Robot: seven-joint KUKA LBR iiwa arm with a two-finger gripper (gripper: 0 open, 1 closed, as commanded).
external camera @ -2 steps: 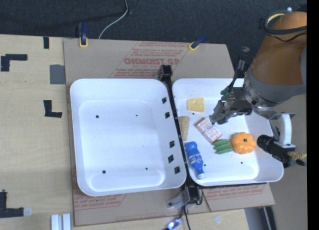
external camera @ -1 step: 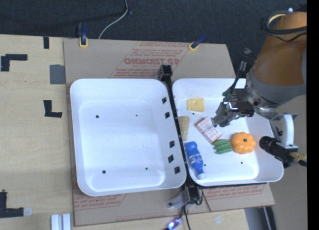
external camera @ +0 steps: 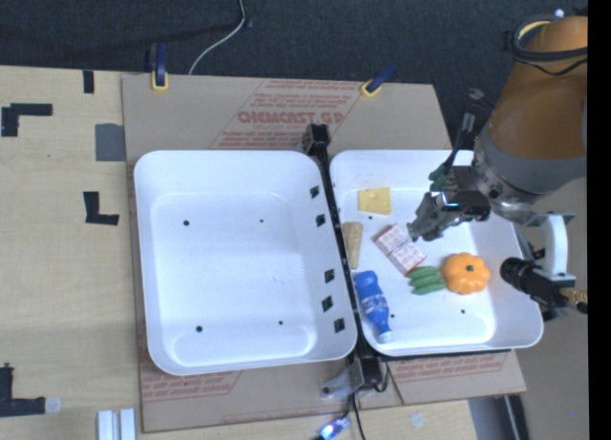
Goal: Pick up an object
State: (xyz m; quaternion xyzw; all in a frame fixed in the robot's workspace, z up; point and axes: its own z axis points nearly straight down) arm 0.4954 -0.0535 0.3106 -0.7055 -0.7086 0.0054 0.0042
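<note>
Both bins, the left bin (external camera: 229, 257) and the right bin (external camera: 477, 328), are plain white on brown cardboard (external camera: 286, 114) printed with red lettering. At right of the frame lie an orange pumpkin (external camera: 466, 274), a green pod (external camera: 427, 281), a blue bottle (external camera: 371, 303), a pale yellow block (external camera: 374, 201) and a red-and-white patterned packet (external camera: 399, 247). The arm (external camera: 544, 94) at upper right is orange above grey.

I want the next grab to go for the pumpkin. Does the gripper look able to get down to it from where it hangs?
Probably yes. The gripper hangs over the right bin, and the orange pumpkin lies uncovered, though green beans touch its side.
</note>
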